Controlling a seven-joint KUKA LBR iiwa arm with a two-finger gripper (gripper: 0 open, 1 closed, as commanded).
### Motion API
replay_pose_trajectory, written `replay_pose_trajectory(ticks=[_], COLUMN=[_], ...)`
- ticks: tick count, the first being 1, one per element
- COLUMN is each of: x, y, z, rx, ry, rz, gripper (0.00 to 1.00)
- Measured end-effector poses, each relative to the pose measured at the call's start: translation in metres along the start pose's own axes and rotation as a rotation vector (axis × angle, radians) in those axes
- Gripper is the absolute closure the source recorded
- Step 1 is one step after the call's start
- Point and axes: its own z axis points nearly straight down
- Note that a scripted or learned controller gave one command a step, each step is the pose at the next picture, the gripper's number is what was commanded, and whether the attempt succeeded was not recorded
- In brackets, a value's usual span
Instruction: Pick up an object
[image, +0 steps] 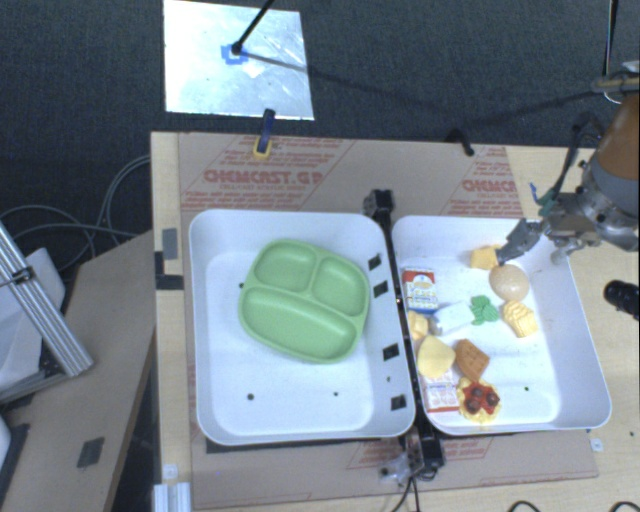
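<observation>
The right bin (570, 300) holds several small toy foods: a yellow wedge (485, 258), a beige ball (509, 282), a green piece (484, 310), a yellow ridged piece (519, 318), a red-and-white carton (420, 288), a pale yellow lump (435, 355), a brown bread piece (471, 358) and a red berry cluster (480, 399). My gripper (534, 254) hangs over the bin's far right corner, just above and right of the beige ball. Its fingers (520, 242) stand apart, open, with nothing between them.
In the left bin (215, 330) lies a green divided plate (305, 298). A black divider with clips (395, 300) runs between the bins. A reflective sheet (240, 60) lies at the back, and an aluminium rail (40, 310) stands at the left.
</observation>
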Motion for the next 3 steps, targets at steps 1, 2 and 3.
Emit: replay_pose_trajectory(ticks=[1,2,3], x=[0.0,0.001,0.0], y=[0.002,-0.001,-0.005], z=[-0.006,0.056,0.118], rx=[-0.011,-0.006,-0.006], ry=[-0.002,-0.001,-0.001], rz=[-0.003,0.0,0.0], gripper=[0.0,0.0,0.0])
